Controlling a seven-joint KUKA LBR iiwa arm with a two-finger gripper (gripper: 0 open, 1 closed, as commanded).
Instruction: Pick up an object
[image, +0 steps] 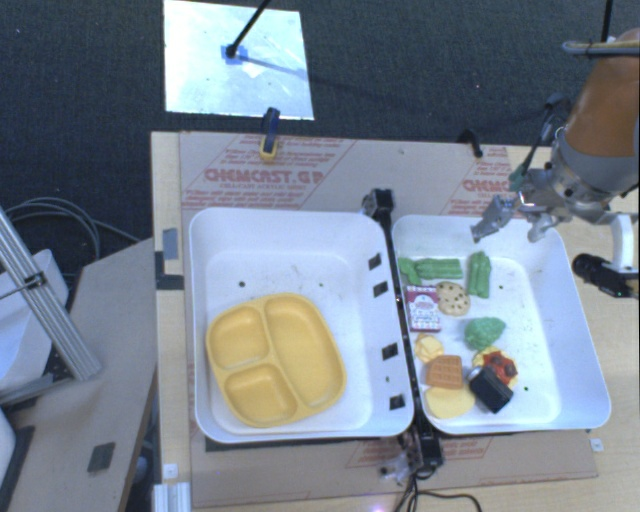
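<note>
Hovering gripper (515, 218), fingers spread, above right bin (575, 330)

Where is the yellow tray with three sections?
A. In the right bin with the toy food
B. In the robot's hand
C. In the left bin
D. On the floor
C. The yellow tray lies flat in the left bin, by itself; the toy food sits in the right bin, and the hand hovers above that bin's far edge with nothing between its fingers.

Bench (330, 165): two white bins side by side, left bin (290, 235), right bin (560, 330), touching at middle.
</note>
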